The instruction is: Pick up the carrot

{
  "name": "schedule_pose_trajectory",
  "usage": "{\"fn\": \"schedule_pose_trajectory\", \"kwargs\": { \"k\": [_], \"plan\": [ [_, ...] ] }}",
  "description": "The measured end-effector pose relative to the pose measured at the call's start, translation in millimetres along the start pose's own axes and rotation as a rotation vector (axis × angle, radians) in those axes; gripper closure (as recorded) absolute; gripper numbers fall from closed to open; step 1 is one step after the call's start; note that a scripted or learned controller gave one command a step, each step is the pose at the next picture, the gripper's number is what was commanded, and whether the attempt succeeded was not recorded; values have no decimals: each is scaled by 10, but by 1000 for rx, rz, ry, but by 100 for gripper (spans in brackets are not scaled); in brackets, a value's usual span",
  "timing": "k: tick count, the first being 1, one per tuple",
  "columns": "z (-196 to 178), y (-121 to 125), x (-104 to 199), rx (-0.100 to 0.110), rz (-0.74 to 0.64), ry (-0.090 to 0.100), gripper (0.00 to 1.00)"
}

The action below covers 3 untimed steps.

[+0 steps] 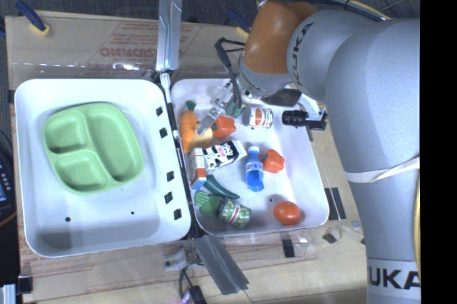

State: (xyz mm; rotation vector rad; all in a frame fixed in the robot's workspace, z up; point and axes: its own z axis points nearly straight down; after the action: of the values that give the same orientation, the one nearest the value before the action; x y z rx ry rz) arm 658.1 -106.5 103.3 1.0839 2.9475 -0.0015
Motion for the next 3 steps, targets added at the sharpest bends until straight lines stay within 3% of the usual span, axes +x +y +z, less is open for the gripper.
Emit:
{"fn": "schedule_pose_trajectory", "kwargs": {
  "k": [1,2,3],
  "plan": [
    [-916,335,365,-2,-132,-3,0],
    [-889,307,689,0,-466,3,0],
    [-900,123,501,-2,-879,-3,0]
  ]
}}
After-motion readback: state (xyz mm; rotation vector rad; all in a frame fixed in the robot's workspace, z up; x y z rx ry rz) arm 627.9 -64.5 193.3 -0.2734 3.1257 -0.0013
